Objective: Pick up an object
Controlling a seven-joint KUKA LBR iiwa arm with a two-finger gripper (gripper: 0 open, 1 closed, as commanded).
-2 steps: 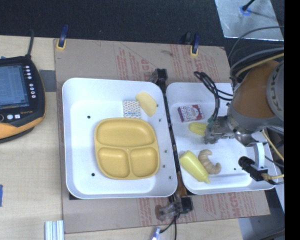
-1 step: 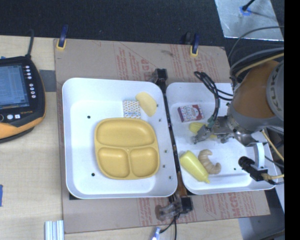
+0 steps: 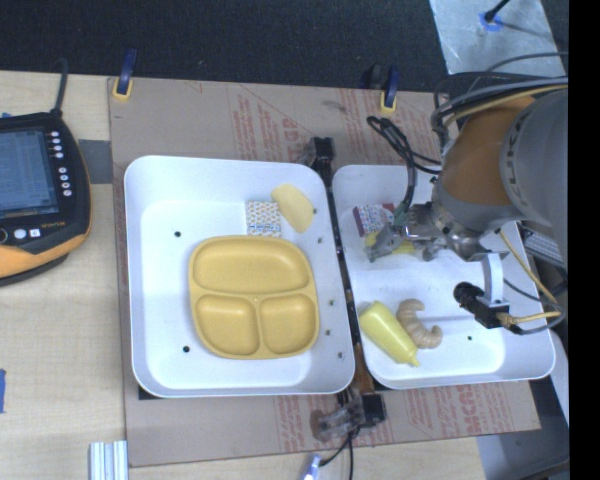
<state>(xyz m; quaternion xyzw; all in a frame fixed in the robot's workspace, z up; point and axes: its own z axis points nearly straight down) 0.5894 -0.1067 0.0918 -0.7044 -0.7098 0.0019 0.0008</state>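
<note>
1. While my gripper (image 3: 400,236) hangs low over the right bin (image 3: 540,366), near a small red-and-white packet (image 3: 371,217), nothing is lifted yet — I cannot tell how it is set.
2. Left to do: the whole grasp. The yellow bottle (image 3: 388,332) and tan figure (image 3: 420,323) lie together at the bin's front, untouched.
3. The left bin (image 3: 150,268) holds a yellow divided plate (image 3: 253,296) — also untouched.

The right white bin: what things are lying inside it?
Inside the right white bin lie a yellow squeeze bottle, a tan curled toy touching it, and a small red-and-white packet. The grey arm covers the bin's upper right part, so anything there is hidden.
</note>
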